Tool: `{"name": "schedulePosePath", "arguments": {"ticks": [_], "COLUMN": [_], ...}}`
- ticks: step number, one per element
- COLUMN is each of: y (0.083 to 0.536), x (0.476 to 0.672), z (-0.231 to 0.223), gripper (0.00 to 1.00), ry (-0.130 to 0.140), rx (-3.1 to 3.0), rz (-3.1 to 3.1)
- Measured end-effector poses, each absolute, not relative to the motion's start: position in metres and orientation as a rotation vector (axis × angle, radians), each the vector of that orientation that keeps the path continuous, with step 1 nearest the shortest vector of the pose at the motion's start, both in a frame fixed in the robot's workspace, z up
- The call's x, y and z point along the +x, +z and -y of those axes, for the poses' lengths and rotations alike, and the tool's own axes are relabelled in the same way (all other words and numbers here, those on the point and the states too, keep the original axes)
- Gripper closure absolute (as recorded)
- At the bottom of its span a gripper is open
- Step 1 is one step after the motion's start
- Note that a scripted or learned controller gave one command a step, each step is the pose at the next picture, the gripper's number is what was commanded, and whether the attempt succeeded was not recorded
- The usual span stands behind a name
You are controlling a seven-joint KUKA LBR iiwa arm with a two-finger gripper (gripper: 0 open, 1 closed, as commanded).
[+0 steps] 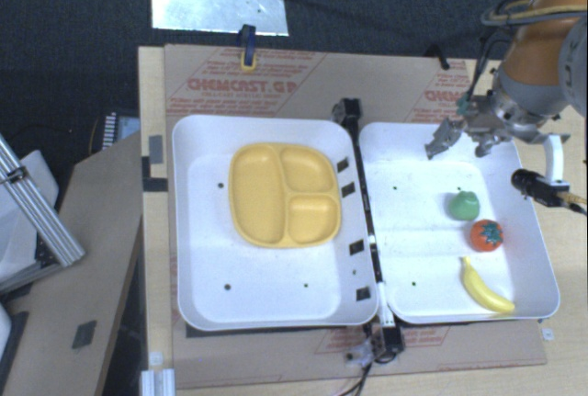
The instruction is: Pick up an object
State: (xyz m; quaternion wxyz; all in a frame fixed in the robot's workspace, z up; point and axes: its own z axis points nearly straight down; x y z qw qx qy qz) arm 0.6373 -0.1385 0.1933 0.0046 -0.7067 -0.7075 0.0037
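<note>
Banana lying diagonally, claw open above bin

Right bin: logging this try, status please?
Pincer open, above right bin's far edge. Green fruit, tomato, banana untouched. Nothing blocking.

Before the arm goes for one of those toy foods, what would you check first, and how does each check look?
1. Objects within the right bin: green fruit, tomato, banana. Ok.
2. Gripper carries nothing between its fingers. Ok.
3. Fingers spread to fit a fruit. Ok.
4. Gripper directly above a target. Not ok; it hovers near the bin's far edge.
5. Spacing: green fruit and tomato sit close together. Cannot tell whether fingers fit.
</note>
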Motion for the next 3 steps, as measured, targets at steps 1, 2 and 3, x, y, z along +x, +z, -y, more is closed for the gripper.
{"name": "schedulePosePath", "arguments": {"ticks": [1, 2, 3], "y": [0.202, 0.158, 0.113], "x": [0.640, 0.639, 0.631], "z": [0.138, 0.131, 0.128], "gripper": [0.00, 0.00, 0.00], "ry": [-0.001, 0.000, 0.000], "rx": [-2.219, -2.216, -2.219], "rz": [2.226, 2.228, 2.224]}}
